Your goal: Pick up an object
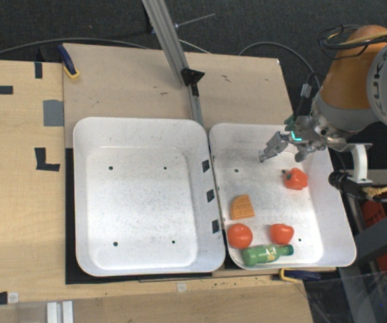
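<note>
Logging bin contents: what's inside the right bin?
The right bin holds three red toy fruits, an orange waffle and a green bottle. The gripper hangs over its upper part, hiding some floor there.

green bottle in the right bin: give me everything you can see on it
The green bottle lies on its side along the near wall of the right bin, near the front-left corner. It looks like glossy plastic, green with a paler label band round its middle and a narrower neck pointing right. It seems to rest against the bin's front rim. A red tomato sits just behind its left end, possibly touching. The hand is far from it.
</note>
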Controlling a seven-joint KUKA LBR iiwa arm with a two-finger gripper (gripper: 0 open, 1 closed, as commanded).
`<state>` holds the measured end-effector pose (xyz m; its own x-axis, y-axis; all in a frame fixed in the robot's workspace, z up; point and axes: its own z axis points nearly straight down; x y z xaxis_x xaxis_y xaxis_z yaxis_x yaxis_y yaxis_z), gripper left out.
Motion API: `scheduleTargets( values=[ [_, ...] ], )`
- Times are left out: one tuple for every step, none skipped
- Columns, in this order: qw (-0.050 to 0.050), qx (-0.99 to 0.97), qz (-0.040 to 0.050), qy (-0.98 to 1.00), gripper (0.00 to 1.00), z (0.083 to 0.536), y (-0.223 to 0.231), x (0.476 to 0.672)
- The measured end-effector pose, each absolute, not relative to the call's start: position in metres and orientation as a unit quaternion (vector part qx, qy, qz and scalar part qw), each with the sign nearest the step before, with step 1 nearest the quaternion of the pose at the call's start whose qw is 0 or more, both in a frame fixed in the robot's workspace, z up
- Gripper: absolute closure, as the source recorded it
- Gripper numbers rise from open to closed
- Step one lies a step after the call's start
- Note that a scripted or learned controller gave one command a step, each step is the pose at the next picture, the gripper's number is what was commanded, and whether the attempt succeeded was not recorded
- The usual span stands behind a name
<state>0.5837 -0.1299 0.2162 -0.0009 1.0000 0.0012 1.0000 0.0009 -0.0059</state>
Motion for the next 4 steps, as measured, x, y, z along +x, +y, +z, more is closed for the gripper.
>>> scheduleTargets(
  values=[
    [0.0, -0.706, 0.0004, -0.708, 0.0, 0.219, -0.13, 0.585],
    [0.003, -0.707, 0.0027, -0.707, 0.0, 0.16, -0.138, 0.579],
    [0.002, -0.707, 0.0023, -0.707, 0.0, 0.114, -0.14, 0.584],
    [0.0, -0.707, 0.0011, -0.708, 0.0, 0.088, -0.14, 0.584]
  ],
)
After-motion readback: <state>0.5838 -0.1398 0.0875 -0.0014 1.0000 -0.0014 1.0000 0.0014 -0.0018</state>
